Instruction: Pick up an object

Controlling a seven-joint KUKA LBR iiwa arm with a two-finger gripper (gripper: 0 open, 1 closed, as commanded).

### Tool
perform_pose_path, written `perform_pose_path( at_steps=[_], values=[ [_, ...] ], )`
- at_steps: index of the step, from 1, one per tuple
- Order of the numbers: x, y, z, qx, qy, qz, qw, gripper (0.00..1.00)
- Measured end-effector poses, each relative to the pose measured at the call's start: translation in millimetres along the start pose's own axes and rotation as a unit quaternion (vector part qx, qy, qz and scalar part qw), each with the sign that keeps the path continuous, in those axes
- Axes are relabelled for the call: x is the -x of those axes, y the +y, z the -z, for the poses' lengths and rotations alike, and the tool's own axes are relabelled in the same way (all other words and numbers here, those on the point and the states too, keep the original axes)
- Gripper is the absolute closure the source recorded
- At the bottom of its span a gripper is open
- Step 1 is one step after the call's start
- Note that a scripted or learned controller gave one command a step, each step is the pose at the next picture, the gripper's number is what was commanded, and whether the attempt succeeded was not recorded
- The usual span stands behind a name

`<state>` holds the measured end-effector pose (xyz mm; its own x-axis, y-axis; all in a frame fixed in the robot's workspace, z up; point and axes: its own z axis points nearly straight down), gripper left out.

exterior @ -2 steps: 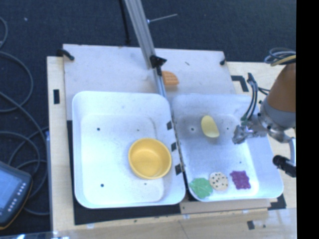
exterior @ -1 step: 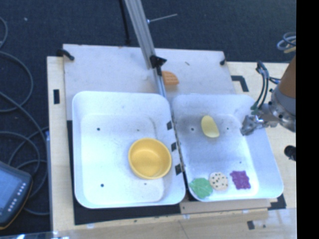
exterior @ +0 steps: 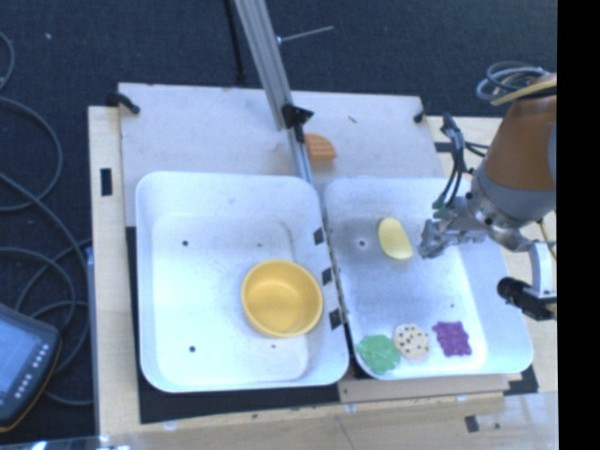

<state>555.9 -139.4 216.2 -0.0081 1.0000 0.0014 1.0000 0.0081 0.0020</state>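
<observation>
**Op A:** Dark carpet and loose cables ring the desk [exterior: 108, 251]; I've got both white bins on screen. My end effector [exterior: 433, 239] sits low over the right bin [exterior: 487, 293], upper half, and from this slant I cannot tell how wide it stands or whether it holds anything.

**Op B:** What's nearest to it?

**Op A:** The yellow oval piece [exterior: 395, 238], just beside the tip, toward the left of the view. Its long axis runs roughly up-down on screen, slightly tilted. It looks smooth, rounded and pale yellow, lying flat on the bin floor.

**Op B:** And the rest?

**Op A:** Green, spotted and purple pieces are along the near edge, well apart. A yellow bowl [exterior: 281, 297] sits in the left bin [exterior: 178, 251].
</observation>
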Motion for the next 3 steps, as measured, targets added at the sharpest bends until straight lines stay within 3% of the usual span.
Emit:
perform_pose_path(
  at_steps=[3],
  values=[
    [-162,-3,22,0.001,0.0,0.0,1.0,1.0]
  ],
)
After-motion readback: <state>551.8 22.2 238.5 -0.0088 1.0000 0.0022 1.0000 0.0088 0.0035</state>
